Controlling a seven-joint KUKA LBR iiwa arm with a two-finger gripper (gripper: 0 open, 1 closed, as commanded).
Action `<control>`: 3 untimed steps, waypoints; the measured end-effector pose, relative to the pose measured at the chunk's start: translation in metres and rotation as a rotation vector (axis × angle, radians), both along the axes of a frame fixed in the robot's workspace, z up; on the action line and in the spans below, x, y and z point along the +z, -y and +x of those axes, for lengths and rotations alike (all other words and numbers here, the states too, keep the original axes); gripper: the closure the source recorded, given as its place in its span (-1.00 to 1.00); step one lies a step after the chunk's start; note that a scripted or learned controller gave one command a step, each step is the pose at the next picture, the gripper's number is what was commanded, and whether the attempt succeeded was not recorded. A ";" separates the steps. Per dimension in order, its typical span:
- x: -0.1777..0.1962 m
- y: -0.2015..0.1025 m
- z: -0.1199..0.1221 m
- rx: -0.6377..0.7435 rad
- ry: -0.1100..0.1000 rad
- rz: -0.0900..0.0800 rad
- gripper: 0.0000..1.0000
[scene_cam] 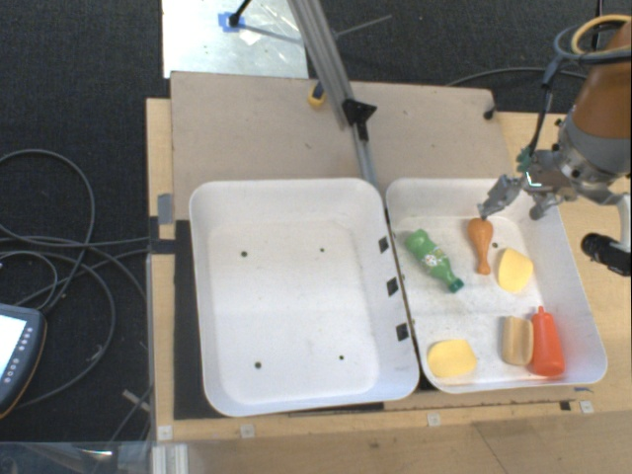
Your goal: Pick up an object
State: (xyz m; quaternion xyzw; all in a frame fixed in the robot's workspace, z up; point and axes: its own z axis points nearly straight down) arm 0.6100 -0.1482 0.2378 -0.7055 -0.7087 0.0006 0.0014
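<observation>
Here we see the gripper [516, 199] spread wide and holding nothing, poised over the far rim of the right bin [583, 294] just above the toy chicken drumstick [481, 243], which we judge the likeliest pick since it lies nearest. The green bottle [434, 260], two yellow pieces [514, 271], hot-dog bun [515, 340] and red bottle [546, 343] lie apart, leaving room around each.
</observation>
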 end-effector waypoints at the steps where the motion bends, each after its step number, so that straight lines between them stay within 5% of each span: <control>1: 0.003 0.000 0.001 0.001 0.004 -0.001 -1.00; 3: -0.098 -0.006 -0.011 -0.004 0.000 0.000 -1.00</control>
